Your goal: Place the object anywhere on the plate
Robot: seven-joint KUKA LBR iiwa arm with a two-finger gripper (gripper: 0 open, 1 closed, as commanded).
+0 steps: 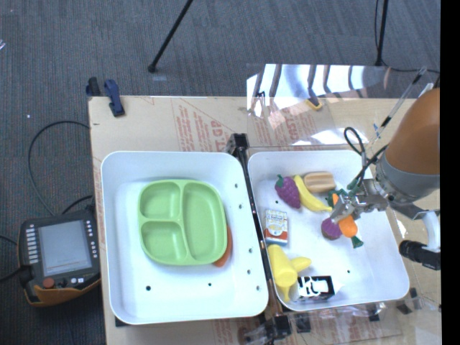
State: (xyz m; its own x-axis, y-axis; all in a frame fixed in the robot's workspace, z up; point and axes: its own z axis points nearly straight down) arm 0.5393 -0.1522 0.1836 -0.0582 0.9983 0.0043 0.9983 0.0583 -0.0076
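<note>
A green divided plate [162, 203] lies in the left bin [122, 279], with nothing on it. My gripper [343, 213] hangs low over the right side of the right bin [374, 272]. Directly below it sit a small purple toy [330, 228] and an orange carrot-like toy [349, 227] with a green tip. The gripper's body hides where it meets these two toys. Nothing is visibly lifted off the bin floor.
The right bin also holds purple grapes [288, 191], a banana [310, 196], a bread roll [320, 180], a small carton [276, 226], a yellow bottle [286, 268] and a black-and-white item [315, 287]. An orange piece [224, 254] peeks out under the plate's right edge.
</note>
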